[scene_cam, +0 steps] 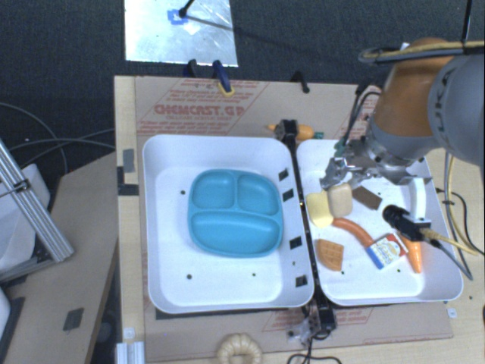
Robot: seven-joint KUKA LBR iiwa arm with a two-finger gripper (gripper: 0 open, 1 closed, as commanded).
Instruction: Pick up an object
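Note:
My gripper (339,176) hangs over the upper left part of the right bin (443,283), reaching in from the right. Just in front of it lies a cream block (340,201), close to or touching the gripper's tip; I cannot tell which. A pale yellow piece (319,211) leans against the block's left side. Nearby lie a brown piece (367,197), an orange sausage-like stick (352,230), a tan cracker (330,254), a red, white and blue packet (385,250) and a small carrot (415,257).
The left bin (163,279) holds a blue divided plate (235,211). A black-clipped divider (298,203) runs between the two bins. The grey arm with its orange band (413,101) crosses above the right bin's far right corner.

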